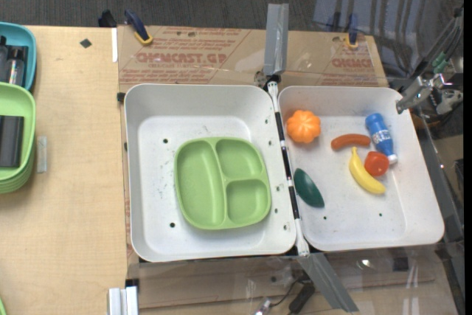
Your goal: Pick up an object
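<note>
A: What sits in the two bins?

B: The left bin (140, 181) holds one green divided plate (223, 182) with three compartments, lying flat near its middle. The right bin (413, 229) holds six things: one orange (303, 126) at about 10 o'clock from the bin's centre, one sausage (349, 142) just at 3 o'clock of the orange, one blue bottle (380, 133) toward 2 o'clock, one red tomato (376, 163) touching the bottle's lower end, one banana (364, 174) lying against the tomato at its 7 o'clock side, and one dark green avocado (309, 189) at 8 o'clock, close to the wall between the bins.

A: And the gripper?

B: Some metal parts (425, 87) show at the right bin's 2 o'clock corner, outside the rim. Whether that is the gripper, and how its jaws stand, I cannot tell; nothing is seen held there.

A: Anything crowding the pickable things?

B: The bottle, tomato and banana bunch together, touching. The sausage lies near them but apart. The orange and avocado each stand clear of the rest, though the avocado is near the dividing wall.

A: Around the bins?

B: Cardboard (192, 55) lies under them at 12 o'clock, with two clamps (137, 26) on it. At 9 o'clock, on the wooden bench (66, 232), sit one light green tray (16, 136) and one teal tray (18, 52).
</note>
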Tool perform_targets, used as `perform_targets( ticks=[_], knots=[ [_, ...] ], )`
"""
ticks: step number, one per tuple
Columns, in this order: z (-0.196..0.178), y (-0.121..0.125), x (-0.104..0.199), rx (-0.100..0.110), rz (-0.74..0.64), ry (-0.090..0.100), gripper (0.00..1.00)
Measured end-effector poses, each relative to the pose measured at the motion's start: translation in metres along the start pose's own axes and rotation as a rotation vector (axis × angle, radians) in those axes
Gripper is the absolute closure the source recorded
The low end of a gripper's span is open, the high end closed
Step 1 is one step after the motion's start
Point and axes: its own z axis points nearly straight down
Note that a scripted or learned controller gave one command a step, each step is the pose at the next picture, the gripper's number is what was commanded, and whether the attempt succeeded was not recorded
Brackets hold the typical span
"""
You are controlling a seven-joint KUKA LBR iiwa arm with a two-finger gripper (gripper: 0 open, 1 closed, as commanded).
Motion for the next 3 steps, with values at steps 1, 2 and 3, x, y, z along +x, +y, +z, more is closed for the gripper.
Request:
perform_targets(
  ticks=[1, 2, 3],
  knots=[
    [-0.008, 0.0, -0.001, 0.001, -0.002, -0.001, 1.0],
    [0.062, -0.04, 0.078, 0.001, 0.109, 0.0, 1.0],
    [0.084, -0.063, 0.137, 0.004, 0.471, 0.0, 1.0]
  ],
)
